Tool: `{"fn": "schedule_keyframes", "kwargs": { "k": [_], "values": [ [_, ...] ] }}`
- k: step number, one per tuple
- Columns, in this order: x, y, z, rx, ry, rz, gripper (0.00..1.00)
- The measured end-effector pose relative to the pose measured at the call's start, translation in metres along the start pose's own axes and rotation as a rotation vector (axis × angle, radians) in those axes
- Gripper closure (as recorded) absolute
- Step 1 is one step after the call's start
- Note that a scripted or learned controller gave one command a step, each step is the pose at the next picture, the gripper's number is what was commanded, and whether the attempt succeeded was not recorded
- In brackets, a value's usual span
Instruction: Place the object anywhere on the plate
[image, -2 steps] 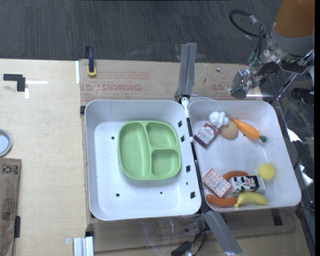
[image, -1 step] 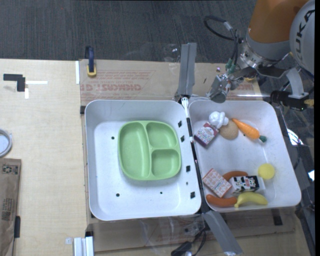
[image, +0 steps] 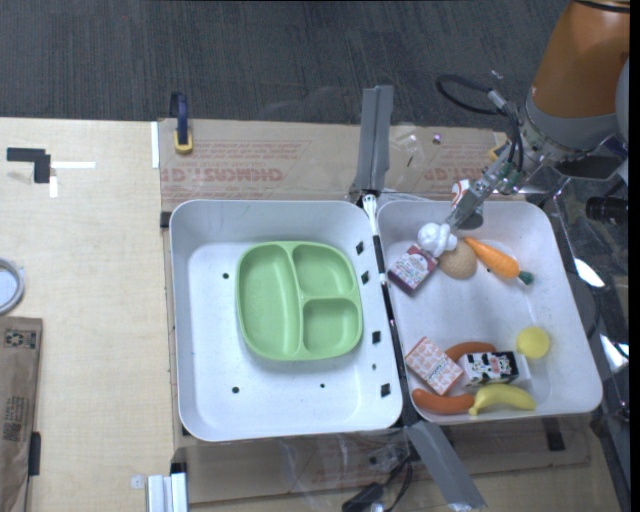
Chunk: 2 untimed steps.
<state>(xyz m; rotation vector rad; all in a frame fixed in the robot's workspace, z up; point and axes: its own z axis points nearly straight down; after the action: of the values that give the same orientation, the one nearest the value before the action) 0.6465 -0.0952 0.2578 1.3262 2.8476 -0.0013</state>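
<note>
Two shallow white bins are sitting side by side on the worktop (image: 90, 240). The left bin (image: 200, 330) is carrying a pale green plate (image: 298, 299) with three compartments, lying flat near the bin's middle.

The right bin (image: 570, 330) is holding the loose things. Along its far side, a small white object (image: 435, 237) is lying just beside a tan rounded piece (image: 459, 261), with an orange carrot (image: 492, 257) (green stub at its right end) stretching toward the right wall. A small maroon and white carton (image: 411, 270) is lying tilted next to the tan piece, close to the divider between the bins. Toward the near side, a pink checked box (image: 433, 365) is resting beside a black and white carton (image: 493, 368), a red sausage-like piece (image: 441, 402) is lying along the near wall, and a yellow banana (image: 503, 399) is touching it. A yellow ball (image: 533, 342) is sitting apart near the right wall.

The grey arm with its orange band (image: 585, 60) is reaching in from the right, and the pincer (image: 462, 213) is hanging over the far part of the right bin, its tip just above the white object. Whether the pincer is wide or narrow cannot be told from this angle, and nothing is visibly sitting between its tips.
</note>
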Motion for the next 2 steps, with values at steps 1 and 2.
{"fn": "schedule_keyframes", "kwargs": {
  "k": [1, 2],
  "values": [
    [0.071, 0.011, 0.038, 0.001, 0.001, 0.013, 1.0],
    [0.126, 0.05, 0.032, 0.001, 0.001, 0.057, 1.0]
  ]
}}
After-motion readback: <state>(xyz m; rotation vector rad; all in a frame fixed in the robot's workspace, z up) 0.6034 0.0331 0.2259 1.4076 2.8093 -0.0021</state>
